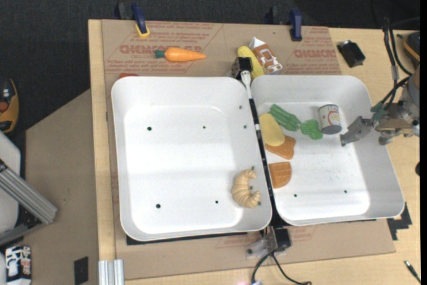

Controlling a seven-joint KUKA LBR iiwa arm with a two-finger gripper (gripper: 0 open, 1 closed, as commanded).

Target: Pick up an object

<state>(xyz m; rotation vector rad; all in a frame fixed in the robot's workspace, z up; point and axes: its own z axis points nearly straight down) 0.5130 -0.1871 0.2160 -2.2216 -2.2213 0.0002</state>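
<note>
Toward the back of the right bin (360, 207): small can (329, 118), lying on its side, silver end facing the camera. Just left of can: green plastic item (294, 122), stretched diagonally, its near end close to the can, contact not resolvable. Further left, against the divider: yellow rounded piece (271, 130), overlapping an orange piece (281, 149) below it. Lower still, also by the divider: flat orange-brown wedge (280, 174).

Right of can, over the right bin's right wall: pincer (353, 133), dark grey, tips pointing left toward the can, apart from it. Nothing seen between tips. Open or closed: cannot tell, shape too dark and blurred.

Left bin (133, 157): croissant-like pastry (247, 187) near front right corner, close to the divider.

On desk (100, 110) behind bins: carrot (180, 55) lying flat, green end to the left; banana (248, 58) and small brown-and-white carton (265, 58) side by side at the bins' junction. Blue clamps (140, 20) at rear edge of desk. Black block (350, 53) at back right.
</note>
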